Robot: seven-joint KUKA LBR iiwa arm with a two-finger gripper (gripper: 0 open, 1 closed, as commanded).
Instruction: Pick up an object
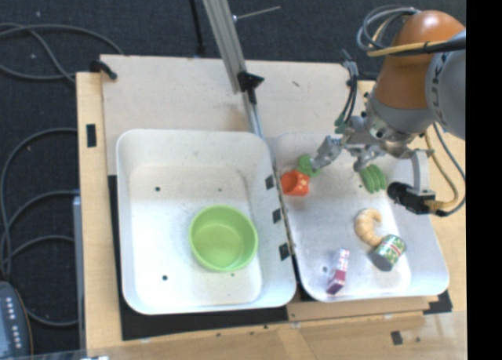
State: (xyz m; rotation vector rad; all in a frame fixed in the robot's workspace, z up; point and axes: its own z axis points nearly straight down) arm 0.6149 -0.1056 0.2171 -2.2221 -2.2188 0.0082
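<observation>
Orange object (296, 183): small, rounded, w/ a green part at its top; sits in right bin (416, 272), far-left area, just beside the divider between bins. Exact kind hard to tell, prob. a toy fruit or veg.

Tool (340, 164): two green-tipped fingers spread wide apart, released, nothing between them. Left fingertip (306, 165) is right at the orange object's green top; touching or just above, can't tell from this angle. Other fingertip (373, 177) hangs over bare bin floor, well apart from the first.

Arm (408, 60): grey w/ orange band, enters from right; upper part cut off by frame edge. Its wrist hides part of the right bin's back rim. Cables loop around it.

Other items, right bin:
- Pale yellow curved piece (366, 225), mid-right; looks like a toy croissant or shrimp, not sure.
- Small grey-green can-like item (388, 251), lying tilted, touching the yellow piece's lower end; label unreadable.
- Pink/white small packet (338, 270), near front rim; print too small to read.

Left bin (149, 154): holds green bowl (223, 238), upright, front-centre.

Counter (172, 92): light tan board under both bins; front edge partly cut off. Metal pole (223, 29) slants from top of frame down to back edge between bins.
</observation>
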